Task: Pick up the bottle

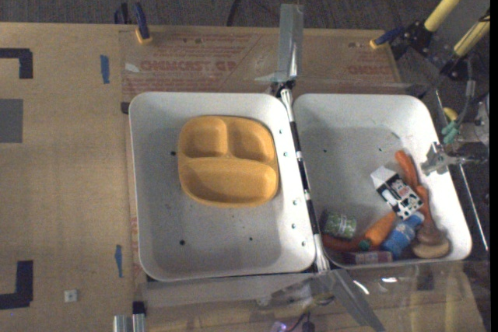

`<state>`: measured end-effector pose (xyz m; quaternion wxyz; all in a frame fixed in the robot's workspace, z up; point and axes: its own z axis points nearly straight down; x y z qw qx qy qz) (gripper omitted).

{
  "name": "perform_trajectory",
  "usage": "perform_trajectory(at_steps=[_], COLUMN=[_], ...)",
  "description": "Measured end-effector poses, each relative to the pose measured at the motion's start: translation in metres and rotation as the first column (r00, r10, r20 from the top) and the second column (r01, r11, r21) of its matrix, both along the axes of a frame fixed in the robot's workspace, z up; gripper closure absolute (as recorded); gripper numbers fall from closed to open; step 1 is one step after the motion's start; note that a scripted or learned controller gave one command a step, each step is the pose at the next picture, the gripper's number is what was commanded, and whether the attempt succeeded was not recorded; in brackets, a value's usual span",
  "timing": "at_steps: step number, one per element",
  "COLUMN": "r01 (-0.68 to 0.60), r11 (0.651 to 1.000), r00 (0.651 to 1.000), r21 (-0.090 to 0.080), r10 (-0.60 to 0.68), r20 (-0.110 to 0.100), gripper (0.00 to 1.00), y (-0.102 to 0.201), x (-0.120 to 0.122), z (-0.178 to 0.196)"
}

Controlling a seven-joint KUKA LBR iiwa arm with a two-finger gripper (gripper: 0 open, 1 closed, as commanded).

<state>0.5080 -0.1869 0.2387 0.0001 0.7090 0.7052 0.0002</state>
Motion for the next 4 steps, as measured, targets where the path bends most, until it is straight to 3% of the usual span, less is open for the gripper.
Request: perform_trajectory(at_steps=[1, 2, 3, 4], r01=[0.000, -0.090, -0.086, 0.092], r11=[1.000, 0.996, 0.996, 0.996], r00=[1.000, 0.996, 0.996, 0.996], r21=[0.000, 0.000, -0.001, 0.000], r10=[0.000, 0.090, 0.086, -0.092], r20=[0.000, 0.000, 0.001, -0.003], gripper=[0.00, 0.00, 1.00, 1.00], y=[0.000, -0.007, -0.008, 0.087], x=[0.000, -0.020, -0.020, 0.038], z=[0.000, -0.138, -0.129, -0.014])
